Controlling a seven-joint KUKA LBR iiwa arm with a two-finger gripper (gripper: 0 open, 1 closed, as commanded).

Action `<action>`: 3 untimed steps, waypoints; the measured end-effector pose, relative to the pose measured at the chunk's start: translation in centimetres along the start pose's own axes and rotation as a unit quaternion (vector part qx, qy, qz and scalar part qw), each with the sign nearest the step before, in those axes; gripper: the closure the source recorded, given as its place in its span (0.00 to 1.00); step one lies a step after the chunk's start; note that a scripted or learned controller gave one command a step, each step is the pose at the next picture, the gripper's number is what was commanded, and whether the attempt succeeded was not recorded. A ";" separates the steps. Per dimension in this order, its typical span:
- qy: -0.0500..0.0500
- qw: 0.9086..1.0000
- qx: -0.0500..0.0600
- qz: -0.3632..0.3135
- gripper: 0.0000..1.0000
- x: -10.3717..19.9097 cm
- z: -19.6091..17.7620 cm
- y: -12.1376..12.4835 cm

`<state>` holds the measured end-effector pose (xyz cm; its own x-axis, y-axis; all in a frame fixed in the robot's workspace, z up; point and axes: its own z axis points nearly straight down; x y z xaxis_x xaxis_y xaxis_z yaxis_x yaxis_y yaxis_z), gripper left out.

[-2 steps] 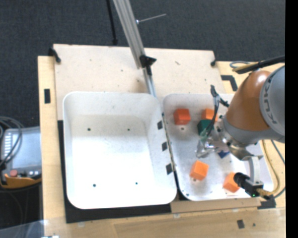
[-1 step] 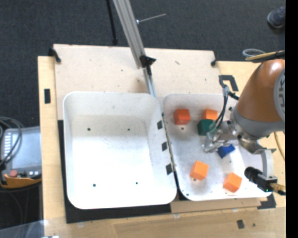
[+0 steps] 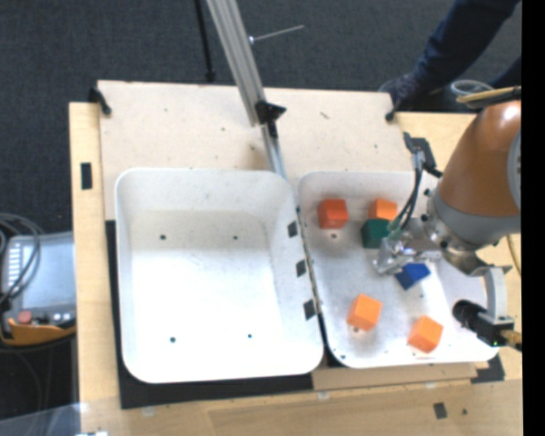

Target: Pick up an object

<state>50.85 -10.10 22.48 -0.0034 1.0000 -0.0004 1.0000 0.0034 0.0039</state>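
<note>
gripper point(image 3: 392, 260) down low in the right bin point(image 3: 345, 348), right beside the blue block point(image 3: 412, 274) and the green block point(image 3: 374, 233) — can't tell how its tips stand from up here. four orange blocks around it: one at the back left point(image 3: 333, 213), one behind the green point(image 3: 382, 210), two up front point(image 3: 364, 312) point(image 3: 425, 333)

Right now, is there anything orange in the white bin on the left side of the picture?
No, the left bin shows only its bare white floor, while the orange blocks all lie in the right bin.
</note>
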 end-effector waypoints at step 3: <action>0.001 1.000 0.001 -0.003 1.00 15.9 0.3 6.5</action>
